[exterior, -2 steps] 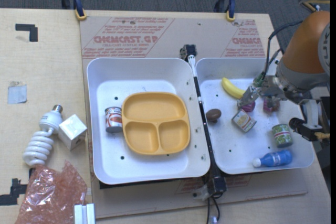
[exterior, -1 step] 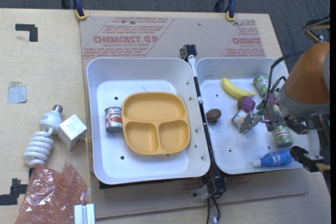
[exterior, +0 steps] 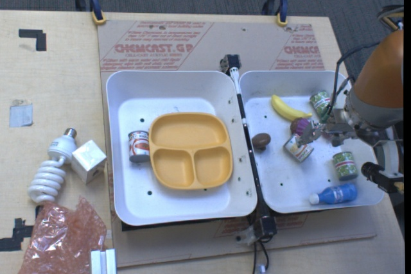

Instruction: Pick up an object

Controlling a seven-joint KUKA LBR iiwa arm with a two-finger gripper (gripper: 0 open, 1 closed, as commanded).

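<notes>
**Over the right bin, low among the cans**

Over the right bin (exterior: 282, 202), near its middle, hung the gripper (exterior: 316, 131), close to the floor and entering from the view's right. Could not tell whether open or shut; too small and cluttered at the tip to read. Saw nothing clearly held.

Found two candidates just to the view's left of the tip: a purple lump (exterior: 299, 126), touching it or nearly so, and a tipped can (exterior: 298, 149) just below that lump. Could not read the can's long axis with confidence.

Noted the rest farther off:
- a second can (exterior: 320, 101) toward the far wall
- a third can (exterior: 345, 165) on the near side of the arm
- a banana (exterior: 287, 108), long axis slanting from upper left to lower right
- a brown lump (exterior: 261, 140) by the left wall
- a blue bottle (exterior: 335, 195) lying along the near wall, cap to the left

Judged the purple lump or tipped can the likely target, needing only a short shift toward the view's left. Judged crowding the main hazard: might nudge one while closing on the other.
</notes>
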